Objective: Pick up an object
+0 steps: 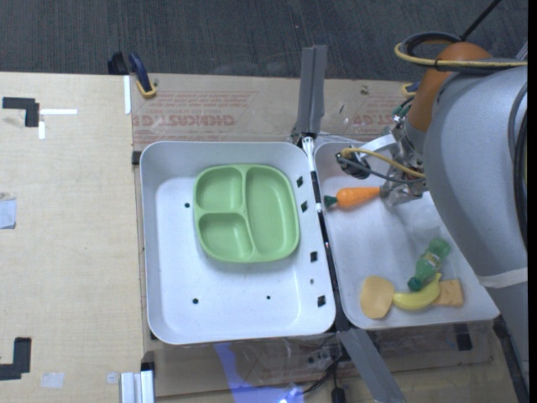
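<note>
Orange carrot (357,196) is approached by the gripper (401,187), jaw state untold; descent and closing are needed next

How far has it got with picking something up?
Nothing looks lifted yet. The arm has reached into the right bin, its gripper low beside the carrot. Whether it grips the carrot, I can't tell. The bottle, banana and green plate lie untouched. Left: a sure grip and a lift.
</note>
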You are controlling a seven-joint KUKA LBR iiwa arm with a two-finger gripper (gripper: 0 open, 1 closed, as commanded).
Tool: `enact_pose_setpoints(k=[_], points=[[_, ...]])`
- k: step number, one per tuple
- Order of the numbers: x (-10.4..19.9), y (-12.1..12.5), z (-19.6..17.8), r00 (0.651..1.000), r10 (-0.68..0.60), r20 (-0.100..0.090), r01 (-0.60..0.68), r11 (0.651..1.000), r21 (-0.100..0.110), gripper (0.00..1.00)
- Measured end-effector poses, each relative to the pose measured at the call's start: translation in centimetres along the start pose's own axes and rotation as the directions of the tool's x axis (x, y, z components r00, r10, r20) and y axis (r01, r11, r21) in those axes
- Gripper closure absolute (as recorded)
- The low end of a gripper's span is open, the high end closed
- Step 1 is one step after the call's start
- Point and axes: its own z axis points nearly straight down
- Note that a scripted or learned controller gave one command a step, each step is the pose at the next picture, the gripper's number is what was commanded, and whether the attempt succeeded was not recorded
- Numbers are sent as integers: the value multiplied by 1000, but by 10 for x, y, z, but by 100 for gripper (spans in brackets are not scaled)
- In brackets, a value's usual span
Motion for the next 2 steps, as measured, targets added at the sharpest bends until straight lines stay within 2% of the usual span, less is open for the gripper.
enact_pose_setpoints(k=[1,2], points=[[1,0,0,1000,0,1,0,1000,0,100],[6,-18,0,1000,1,0,-1,1000,0,100]])
